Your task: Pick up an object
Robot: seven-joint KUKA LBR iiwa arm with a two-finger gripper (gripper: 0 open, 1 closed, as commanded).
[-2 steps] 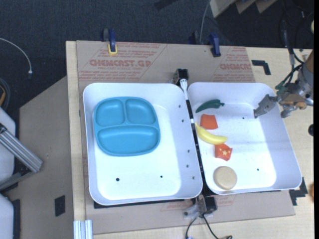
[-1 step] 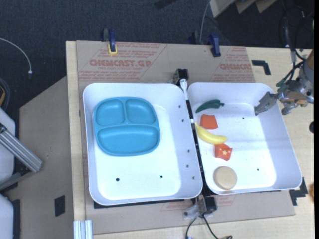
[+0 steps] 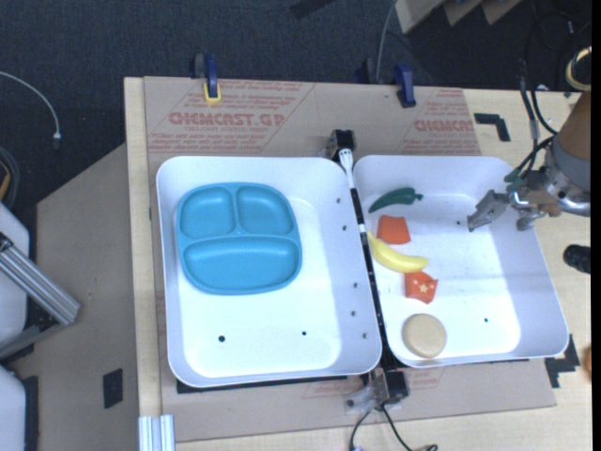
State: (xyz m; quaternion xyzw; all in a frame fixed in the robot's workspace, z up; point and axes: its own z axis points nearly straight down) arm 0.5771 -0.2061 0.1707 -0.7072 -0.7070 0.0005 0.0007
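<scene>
My fingers (image 3: 500,209) hang over the upper right of the right bin (image 3: 526,280); from here I cannot tell how far apart they stand, and nothing shows between them. Well to their left, along the bin's left side, lie a green pepper (image 3: 395,198) pointing left-right, an orange block (image 3: 393,230), a banana (image 3: 396,256) with its long axis slanting down to the right, a red piece (image 3: 421,287) and a tan round (image 3: 424,334). The left bin (image 3: 282,336) holds a blue divided plate (image 3: 240,238).
</scene>
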